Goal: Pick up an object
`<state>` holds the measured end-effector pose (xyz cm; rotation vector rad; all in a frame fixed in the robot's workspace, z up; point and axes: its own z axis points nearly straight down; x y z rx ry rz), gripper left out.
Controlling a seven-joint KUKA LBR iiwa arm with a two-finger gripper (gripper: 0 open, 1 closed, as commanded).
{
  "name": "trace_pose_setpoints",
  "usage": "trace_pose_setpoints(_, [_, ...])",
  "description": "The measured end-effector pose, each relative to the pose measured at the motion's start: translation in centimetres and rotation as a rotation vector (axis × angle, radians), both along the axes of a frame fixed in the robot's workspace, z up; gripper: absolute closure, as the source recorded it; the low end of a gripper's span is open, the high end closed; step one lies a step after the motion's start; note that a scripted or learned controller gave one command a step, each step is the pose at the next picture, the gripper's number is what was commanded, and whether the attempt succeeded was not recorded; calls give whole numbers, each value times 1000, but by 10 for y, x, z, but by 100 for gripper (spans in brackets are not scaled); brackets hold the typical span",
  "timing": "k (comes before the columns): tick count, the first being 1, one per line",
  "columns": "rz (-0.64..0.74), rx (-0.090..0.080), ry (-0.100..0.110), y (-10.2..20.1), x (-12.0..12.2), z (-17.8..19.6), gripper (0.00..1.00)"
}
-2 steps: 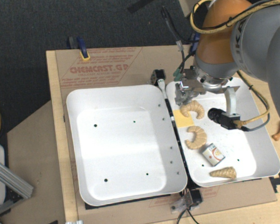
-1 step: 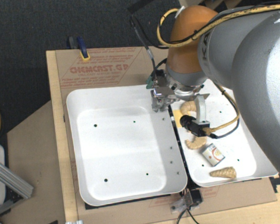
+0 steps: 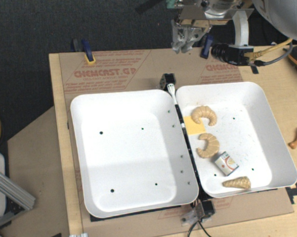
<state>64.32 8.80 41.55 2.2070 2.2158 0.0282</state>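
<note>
My gripper (image 3: 185, 41) hangs high above the back edge of the bench, behind the two bins, with nothing between its fingers. In the right bin (image 3: 259, 102) lie two croissants, one at the back (image 3: 204, 115) and one further forward (image 3: 209, 145). A flat yellow square (image 3: 193, 125) lies beside them near the bin's left wall. A small can (image 3: 225, 163) lies on its side, and a cone-shaped pastry (image 3: 237, 183) rests near the front rim.
The left bin (image 3: 130, 152) sits beside the right one, joined by a black clip (image 3: 168, 81) at the back and another (image 3: 203, 210) at the front. A blue and yellow clamp (image 3: 87, 51) grips the cardboard's back left.
</note>
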Motion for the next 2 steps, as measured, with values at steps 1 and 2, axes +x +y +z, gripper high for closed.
trace_pose_setpoints(1, [2, -3, 39, 50, -62, -127, 100])
trace_pose_setpoints(2, [6, 0, 20, 143, -78, -112, 100])
